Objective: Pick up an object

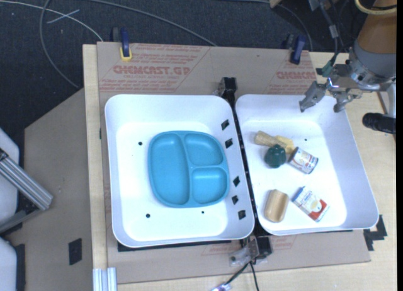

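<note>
Bins sit below the gripper (326,99), whose fingers are spread open and hold nothing. Blue divided plate (187,168) lies far left. Nearer, below-left: tan cup (276,205), small can (303,160), teal ball (274,156).

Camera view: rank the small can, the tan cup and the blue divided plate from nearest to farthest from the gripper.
From the gripper at the right bin's far edge:
1. Small can, mid right bin.
2. Tan cup, near side of the right bin.
3. Blue divided plate, in the left bin.
</note>
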You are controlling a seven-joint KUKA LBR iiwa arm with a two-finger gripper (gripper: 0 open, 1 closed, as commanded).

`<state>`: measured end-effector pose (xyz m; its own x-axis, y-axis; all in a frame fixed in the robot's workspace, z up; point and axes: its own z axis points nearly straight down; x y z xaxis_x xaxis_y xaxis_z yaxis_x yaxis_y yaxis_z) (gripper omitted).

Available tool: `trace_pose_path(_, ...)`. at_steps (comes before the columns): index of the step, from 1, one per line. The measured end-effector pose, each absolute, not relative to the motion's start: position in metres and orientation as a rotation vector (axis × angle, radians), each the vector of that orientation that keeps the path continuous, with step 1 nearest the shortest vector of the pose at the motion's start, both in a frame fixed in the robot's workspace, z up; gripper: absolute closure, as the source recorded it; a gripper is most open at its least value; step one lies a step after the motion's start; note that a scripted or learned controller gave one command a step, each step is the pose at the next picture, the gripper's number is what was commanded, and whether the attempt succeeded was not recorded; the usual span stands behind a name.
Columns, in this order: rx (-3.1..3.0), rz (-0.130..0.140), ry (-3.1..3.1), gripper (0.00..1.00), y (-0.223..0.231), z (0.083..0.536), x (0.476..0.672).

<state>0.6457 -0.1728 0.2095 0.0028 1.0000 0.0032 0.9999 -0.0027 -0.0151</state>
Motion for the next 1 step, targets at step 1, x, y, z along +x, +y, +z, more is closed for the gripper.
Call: trace_pose_path(1, -2.221, 0.0, -2.221, 0.0, -0.1725, 0.2181, 0.6488)
